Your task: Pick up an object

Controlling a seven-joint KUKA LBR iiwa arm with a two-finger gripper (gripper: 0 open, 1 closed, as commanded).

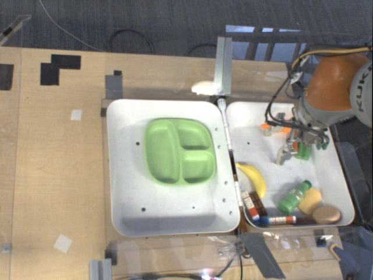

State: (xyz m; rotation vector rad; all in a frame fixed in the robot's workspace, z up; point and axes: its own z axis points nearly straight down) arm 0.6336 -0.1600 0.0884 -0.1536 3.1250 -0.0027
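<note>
Nearest the camera, along the front wall of the right bin (347, 182), a marker pen (278, 219) is lying flat, with a brown round object (326, 214) just beside it at the front right corner. A dark red-labelled packet (252, 203) is resting against the bin's left wall. Just behind these, a green bottle (294, 197) is lying tilted, touching a yellow block (310, 200) on its right. A banana (254, 178) is curving along the left side, its lower end near the packet.

In the left bin (125, 174), a green divided tray (178, 150) is sitting upright near the middle.

Further back in the right bin, the hand (289, 151) is being held low over the bin floor, with the grey arm (335, 89) and its orange band reaching in from the right. A green object (303, 150) is seen touching the hand's right side and an orange object (280, 129) lies just behind it; whether either is pinched cannot be told, nor whether the hand is spread or pressed together.

Beyond the bins, the wooden bench (52, 156) is carrying black patches at its far left.
</note>
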